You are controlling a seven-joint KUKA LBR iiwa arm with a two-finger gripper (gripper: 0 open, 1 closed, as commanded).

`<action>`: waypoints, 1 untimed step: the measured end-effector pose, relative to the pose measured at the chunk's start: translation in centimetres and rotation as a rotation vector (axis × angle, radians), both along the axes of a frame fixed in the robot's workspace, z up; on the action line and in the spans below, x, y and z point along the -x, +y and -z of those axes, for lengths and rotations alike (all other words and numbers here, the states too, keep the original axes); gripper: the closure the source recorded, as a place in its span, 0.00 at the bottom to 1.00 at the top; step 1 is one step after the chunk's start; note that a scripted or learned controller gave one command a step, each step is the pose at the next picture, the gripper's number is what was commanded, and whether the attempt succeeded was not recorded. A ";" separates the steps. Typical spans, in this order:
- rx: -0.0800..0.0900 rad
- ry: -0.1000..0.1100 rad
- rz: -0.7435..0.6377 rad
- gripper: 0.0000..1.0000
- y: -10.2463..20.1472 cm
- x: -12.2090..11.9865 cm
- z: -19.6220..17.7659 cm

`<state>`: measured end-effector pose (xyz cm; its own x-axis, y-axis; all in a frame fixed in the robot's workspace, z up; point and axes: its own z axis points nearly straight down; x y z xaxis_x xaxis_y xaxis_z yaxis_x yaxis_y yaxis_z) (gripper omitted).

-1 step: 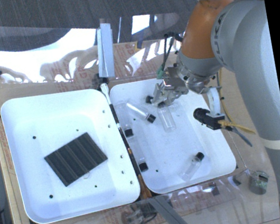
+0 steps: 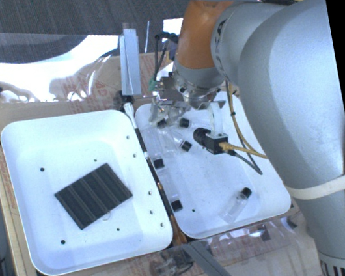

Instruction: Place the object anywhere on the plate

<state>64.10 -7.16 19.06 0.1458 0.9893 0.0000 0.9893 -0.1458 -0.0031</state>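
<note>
Two shallow white bins sit side by side on the bench (image 2: 11,195). Within the left bin (image 2: 22,147), a dark ribbed plate (image 2: 93,195) lies flat and turned at an angle, a little toward 7 o'clock from the bin's middle.

Over the right bin (image 2: 270,206) the grey arm (image 2: 294,79) reaches in from 3 o'clock, its orange band (image 2: 197,34) above the wrist at about 12 o'clock of that bin. The gripper (image 2: 167,116) hangs over the bin's corner at 11 o'clock, close to the divide between the bins. How far its parts stand open I cannot tell, since the wrist hardware and glare hide them, and nothing can be made out in its hold.

Toward 5 o'clock in the right bin lies a small clear vial with a dark cap (image 2: 237,202), on its side, well apart from the gripper and from the plate. Several small dark pieces (image 2: 185,145) are scattered nearer the bin's 10 o'clock area, and a black fitting with a yellowish cable (image 2: 209,141) sits just below the wrist. Which of these is the object meant for the plate is unclear; none of them rests on it.
</note>
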 end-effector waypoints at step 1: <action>0.000 -0.001 0.219 1.00 10.5 -1.3 -0.1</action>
<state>65.41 3.31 19.13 0.3574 0.9339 0.0002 0.9339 -0.3574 -0.0026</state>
